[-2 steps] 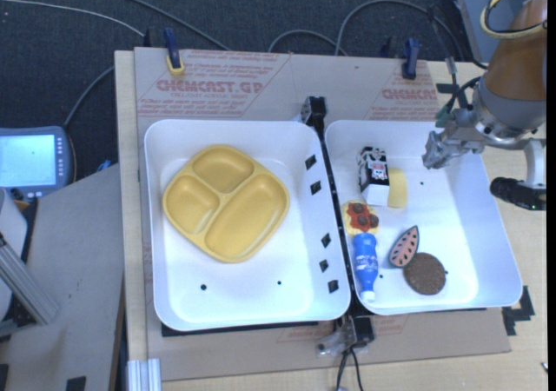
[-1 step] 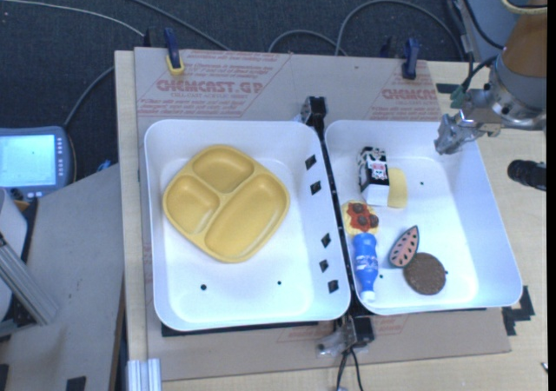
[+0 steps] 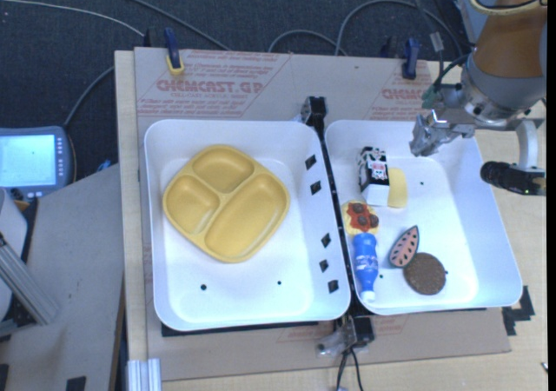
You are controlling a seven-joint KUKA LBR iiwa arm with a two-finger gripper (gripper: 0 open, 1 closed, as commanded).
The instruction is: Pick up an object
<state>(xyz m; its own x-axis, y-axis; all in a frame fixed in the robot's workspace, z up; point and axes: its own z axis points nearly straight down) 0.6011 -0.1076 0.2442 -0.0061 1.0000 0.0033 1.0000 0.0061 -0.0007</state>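
The tool (image 3: 423, 142) hangs over the back of the right bin (image 3: 486, 224). Whether it is open cannot be told, and nothing is seen in it. The toys sit near the bin's left wall: a cow carton (image 3: 373, 174), a blue bottle (image 3: 364, 264), a brown cookie (image 3: 425, 274). They lie packed close, so the tool might bump one and grab none.

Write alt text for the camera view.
A grey robot arm's two-finger gripper hovers over the right white bin, which has a blue bottle, brown disc and other small toys. The left white bin holds a yellow divided plate.
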